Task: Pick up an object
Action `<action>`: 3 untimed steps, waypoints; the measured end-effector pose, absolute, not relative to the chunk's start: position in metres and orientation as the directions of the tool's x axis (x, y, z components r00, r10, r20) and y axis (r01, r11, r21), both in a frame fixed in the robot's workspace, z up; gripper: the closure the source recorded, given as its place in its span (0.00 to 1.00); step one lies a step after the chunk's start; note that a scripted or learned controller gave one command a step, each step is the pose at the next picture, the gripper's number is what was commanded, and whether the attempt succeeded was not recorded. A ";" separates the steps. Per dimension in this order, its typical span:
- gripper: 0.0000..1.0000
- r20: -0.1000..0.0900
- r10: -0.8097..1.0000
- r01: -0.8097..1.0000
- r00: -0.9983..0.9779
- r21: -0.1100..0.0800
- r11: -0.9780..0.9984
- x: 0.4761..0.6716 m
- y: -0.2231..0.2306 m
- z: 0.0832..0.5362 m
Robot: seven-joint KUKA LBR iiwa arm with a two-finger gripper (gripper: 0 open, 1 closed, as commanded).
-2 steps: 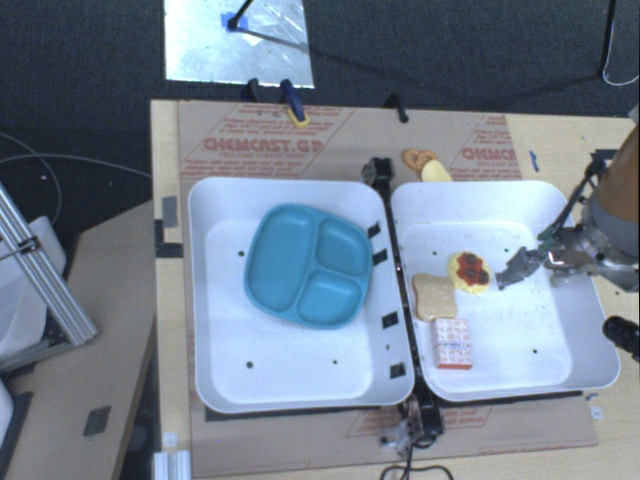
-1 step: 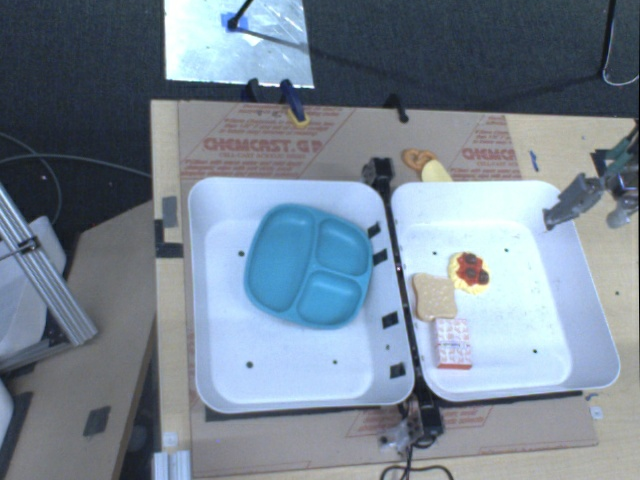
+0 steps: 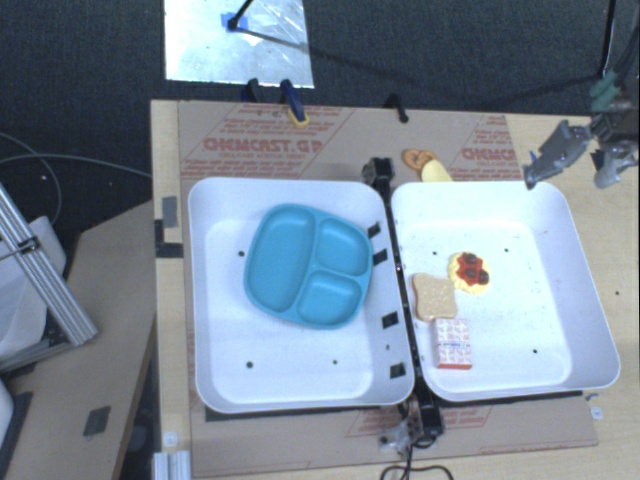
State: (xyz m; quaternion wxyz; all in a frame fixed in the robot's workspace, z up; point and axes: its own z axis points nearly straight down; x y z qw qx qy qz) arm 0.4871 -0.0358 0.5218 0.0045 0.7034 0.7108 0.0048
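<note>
While the gripper [image 3: 578, 160] hovers above the far right corner of the right bin [image 3: 560, 268] with its two fingers spread apart and nothing between them, the pickable things lie well away from it, near that bin's left side: a slice of toy toast [image 3: 434, 296], a small red-and-white carton [image 3: 452, 344] just in front of it, and a yellow piece with red topping [image 3: 469, 271] just behind and to the right. To do the approach well, the arm probably needs to travel inward and settle squarely over one item, and the carton looks the easiest choice, being boxy and slightly apart from the toast. The left bin [image 3: 220, 298] holds a blue divided plate [image 3: 306, 265]. The cardboard sheet [image 3: 330, 133] under the bins reads "CHEMCAST GP"; the carton's print is too small to read.
</note>
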 end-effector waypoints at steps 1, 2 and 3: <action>0.00 0.002 1.000 1.000 -0.009 -0.003 0.010 0.488 0.056 0.358; 0.00 0.000 1.000 1.000 -0.005 0.003 0.005 0.487 0.062 0.390; 1.00 0.001 1.000 1.000 -0.008 0.007 0.008 0.488 0.062 0.401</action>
